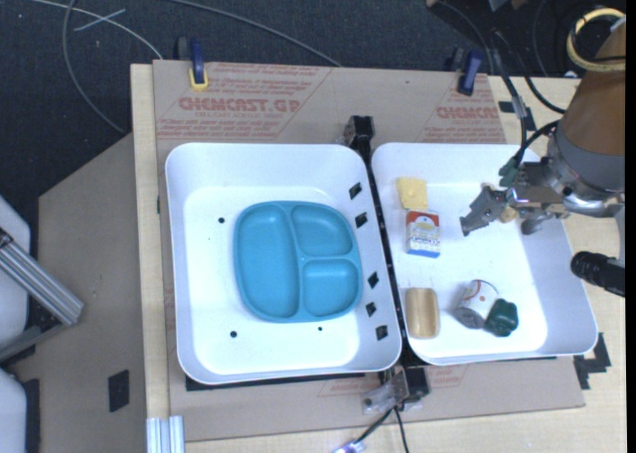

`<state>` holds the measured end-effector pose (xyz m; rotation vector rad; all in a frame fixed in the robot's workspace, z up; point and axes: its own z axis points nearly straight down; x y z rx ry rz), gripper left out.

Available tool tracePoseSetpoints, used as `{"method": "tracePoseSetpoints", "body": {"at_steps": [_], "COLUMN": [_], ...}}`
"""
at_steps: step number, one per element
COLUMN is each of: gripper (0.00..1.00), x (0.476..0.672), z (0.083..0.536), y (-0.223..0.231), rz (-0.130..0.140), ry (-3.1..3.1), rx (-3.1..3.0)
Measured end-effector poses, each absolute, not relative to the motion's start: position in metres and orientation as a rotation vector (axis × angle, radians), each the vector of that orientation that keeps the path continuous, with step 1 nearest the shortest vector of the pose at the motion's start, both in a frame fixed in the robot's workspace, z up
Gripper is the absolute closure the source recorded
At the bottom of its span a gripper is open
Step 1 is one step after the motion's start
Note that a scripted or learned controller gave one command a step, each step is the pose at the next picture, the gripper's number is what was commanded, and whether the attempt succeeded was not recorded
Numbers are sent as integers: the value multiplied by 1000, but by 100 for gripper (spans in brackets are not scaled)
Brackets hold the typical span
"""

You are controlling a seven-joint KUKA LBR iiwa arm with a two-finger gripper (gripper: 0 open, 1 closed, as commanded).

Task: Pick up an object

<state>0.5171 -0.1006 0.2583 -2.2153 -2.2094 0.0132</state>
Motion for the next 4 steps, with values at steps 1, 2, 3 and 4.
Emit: {"method": "tracePoseSetpoints", "body": {"at_steps": [1, 2, 3, 4], "gripper": [0, 0, 0, 0], "x": [519, 523, 530, 533], "z": [265, 220, 162, 119], "y": [-100, -106, -102, -99], "rz": [0, 4, 3, 4], "ry": [-2221, -2216, -2218, -2217], "rx": [-2219, -2219, -2218, -2217]}}
